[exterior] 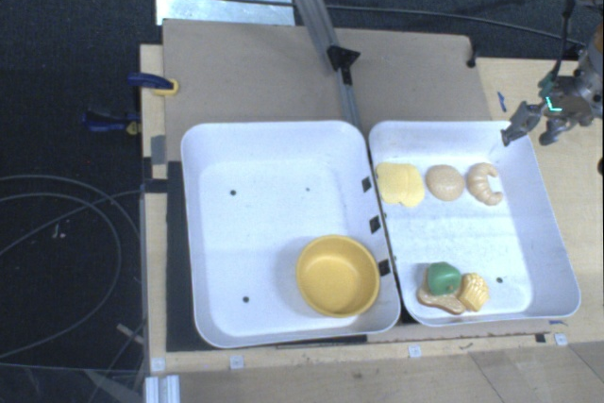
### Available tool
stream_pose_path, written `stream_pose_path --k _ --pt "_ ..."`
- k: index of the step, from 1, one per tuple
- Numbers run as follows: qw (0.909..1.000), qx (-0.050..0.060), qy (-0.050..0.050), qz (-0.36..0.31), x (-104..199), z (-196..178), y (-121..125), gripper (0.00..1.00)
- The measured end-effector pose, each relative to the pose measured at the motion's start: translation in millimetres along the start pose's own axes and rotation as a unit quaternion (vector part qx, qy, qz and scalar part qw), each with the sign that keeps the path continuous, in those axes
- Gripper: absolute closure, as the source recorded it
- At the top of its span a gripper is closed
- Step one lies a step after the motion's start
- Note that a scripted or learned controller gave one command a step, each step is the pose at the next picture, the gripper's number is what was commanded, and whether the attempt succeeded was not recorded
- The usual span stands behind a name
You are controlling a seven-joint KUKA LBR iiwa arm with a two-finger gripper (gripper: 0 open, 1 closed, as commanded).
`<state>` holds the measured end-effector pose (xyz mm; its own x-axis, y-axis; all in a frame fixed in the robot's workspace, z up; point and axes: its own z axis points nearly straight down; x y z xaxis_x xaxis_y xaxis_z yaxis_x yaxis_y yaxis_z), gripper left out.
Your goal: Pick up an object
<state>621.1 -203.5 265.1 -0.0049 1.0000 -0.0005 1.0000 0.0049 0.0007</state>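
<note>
- Our gripper point(531, 126) hangs at the far right, just above the upper right corner of the right bin point(552, 241); its two fingers stand apart and there is nothing between them.
- Nearest to it, along the far side of that bin, lie three pale pieces in a row: a croissant-shaped toy point(486, 183), a round bun-like piece point(444, 182), and a flat yellow piece point(401, 185) by the bin's left wall.
- At the near side of the same bin sits a small cluster touching one another: a green rounded toy point(442, 277), a yellow corn-like toy point(474, 291), and a tan piece point(439, 301) beneath them.
- Further off, the left bin point(217, 203) holds a yellow bowl point(338, 275) near its right front corner.
- We judge the pick has not begun: we are at the approach step, with no object chosen by contact.
- The next move calls for travelling over one piece, likely the croissant-shaped toy as the closest, descending with the fingers astride it, and closing; its curved shape may slip.
</note>
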Motion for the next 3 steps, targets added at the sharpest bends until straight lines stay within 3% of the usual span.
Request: stream_pose_path --k 1,3 --pt "1.0000 -0.001 0.000 0.000 0 -1 0 0.00" --pt "1.0000 0.000 0.000 0.002 -6 102 0 0.00"
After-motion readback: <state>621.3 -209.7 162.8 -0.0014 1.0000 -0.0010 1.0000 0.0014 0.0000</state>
